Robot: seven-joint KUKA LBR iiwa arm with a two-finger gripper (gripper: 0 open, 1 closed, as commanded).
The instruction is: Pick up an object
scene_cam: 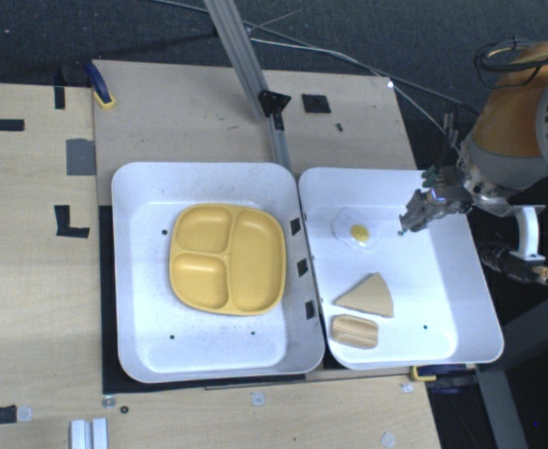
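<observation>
Claw [414,215] over the right bin [461,279], near its far right edge; cannot tell how far open. Small yellow piece [359,234] just to its left, apart from it. Wedge [367,296] and tan block [354,331] nearer the front edge.

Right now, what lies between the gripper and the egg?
Nothing: bare white bin floor separates the gripper from the egg, seen in the camera view.
</observation>
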